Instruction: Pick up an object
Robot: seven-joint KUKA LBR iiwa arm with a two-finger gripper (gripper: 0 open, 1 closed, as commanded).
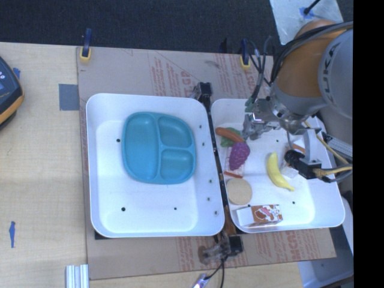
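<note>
We work over a table (42, 161) that carries two white bins side by side, and the arm (312, 65) leans in over the upper part of the right bin (324, 215), with its end effector (257, 125) low near that bin's far left corner. We cannot tell from this slanted view whether it is open or closed, and nothing shows plainly in its grip. The nearest candidates are the carrot (228, 134), just beside the tool and a little toward the divider, and the bunch of purple grapes (239, 155), just below that. We judge the grapes the better target, being bulkier and rounder than the thin carrot lying close to the bin wall; a straight descent centred on the bunch should avoid the rim between the bins. The left bin (108, 215) holds only a blue divided plate (159, 147), well apart from the work and no hindrance. In the right bin, the banana (278, 173) lies near a black part with cables on the arm's side, so we would avoid that crowded spot. The round biscuit (239, 191) and the small printed packet (264, 214) sit nearer the front edge, flat and harder to pinch.
</note>
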